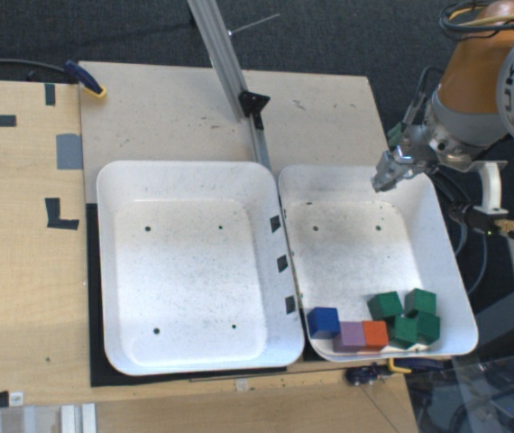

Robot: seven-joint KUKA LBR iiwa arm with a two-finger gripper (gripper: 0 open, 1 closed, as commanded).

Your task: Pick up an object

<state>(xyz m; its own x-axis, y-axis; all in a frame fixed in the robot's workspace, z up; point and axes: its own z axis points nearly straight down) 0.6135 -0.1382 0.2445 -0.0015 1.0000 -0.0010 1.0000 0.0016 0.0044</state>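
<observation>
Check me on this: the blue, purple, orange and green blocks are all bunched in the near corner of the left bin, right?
Not quite. The blue block, purple block, orange block and green blocks are bunched in the near corner of the right bin, not the left, as the camera view shows.

Even, soft overhead light; faint shadows, mild grain, slight blur.

A pale wooden bench (194,124) is set over dark grey carpet (329,16), seen beyond its far edge. Grey tape patches (68,150) are stuck left of the bench's middle, and a slanted metal rail (216,39) is mounted across its far side.
</observation>
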